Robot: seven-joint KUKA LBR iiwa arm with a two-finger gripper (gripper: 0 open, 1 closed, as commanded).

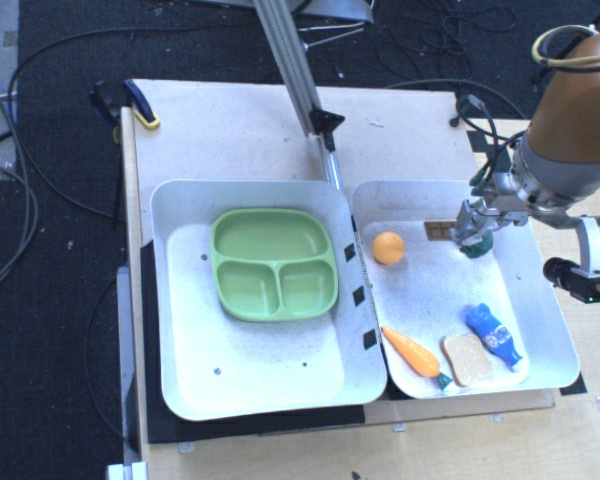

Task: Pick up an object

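Gripper (pixel 472 234) sits low over the far part of the right bin (pixel 540 298), arm coming in from the right with its orange band up top. We see a dark green thing (pixel 477 247) right at the fingertips, but we cannot tell whether it is pinched between them or just lying under them, nor how wide they stand. A small brown patch (pixel 439 230) lies just left of the gripper on the bin floor. Orange ball (pixel 388 247) rests near the left wall of the same bin, well apart from the gripper. Near edge of that bin: carrot (pixel 412 351) lying slantwise, slice of bread (pixel 468 360) just beside it, blue bottle (pixel 494 334) touching or nearly touching the bread. We note the left bin (pixel 180 368) carries a green divided plate (pixel 276 265), flat, three compartments.
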